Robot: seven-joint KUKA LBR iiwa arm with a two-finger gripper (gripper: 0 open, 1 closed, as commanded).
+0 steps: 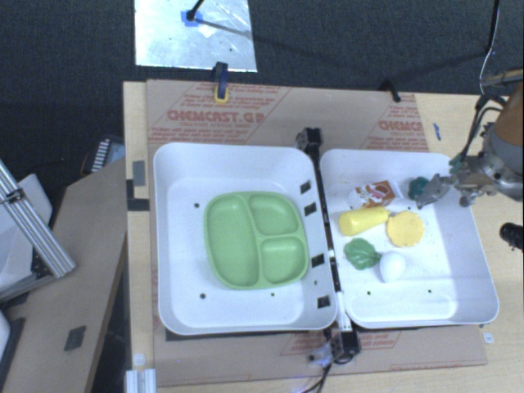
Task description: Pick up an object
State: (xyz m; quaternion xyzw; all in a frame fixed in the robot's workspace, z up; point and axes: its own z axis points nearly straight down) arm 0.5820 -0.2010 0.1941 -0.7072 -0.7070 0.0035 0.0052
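Note:
The right bin holds several small objects. A yellow oblong piece lies beside a yellow round piece. A green leafy piece and a white egg sit in front of them. An orange and white packet lies at the back. My gripper reaches in from the right, low over the bin's back right part, just above the yellow round piece. A small teal shape shows at its tip; I cannot tell whether it belongs to the gripper or is an object.
The left bin carries a green divided plate. A black hinge strip runs between the bins. The bench's brown board lies behind, and a silver sheet is on the dark floor beyond.

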